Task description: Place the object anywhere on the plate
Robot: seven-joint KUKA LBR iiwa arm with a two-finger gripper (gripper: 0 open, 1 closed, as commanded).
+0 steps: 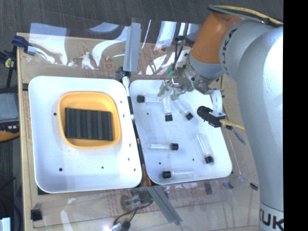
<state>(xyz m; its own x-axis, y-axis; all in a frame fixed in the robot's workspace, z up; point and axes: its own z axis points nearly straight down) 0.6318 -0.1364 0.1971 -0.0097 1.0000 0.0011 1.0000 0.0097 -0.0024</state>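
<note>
Although the yellow plate in the left bin carries only its dark insert, the claw hovers over the right bin's black-capped vials; its grip I cannot tell.

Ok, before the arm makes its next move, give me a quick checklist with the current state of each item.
1. Target in place: the yellow plate sits flat in the left bin, with a dark ribbed insert at its centre. Ok.
2. Objects available: several clear vials with black caps lie scattered in the right bin. Ok.
3. Gripper position: the gripper is over the right bin's upper part, near two vials. Ok.
4. Object held: nothing shows clearly between the jaws. Cannot tell.
5. Object on the plate: no vial lies there yet. Not ok.
</note>
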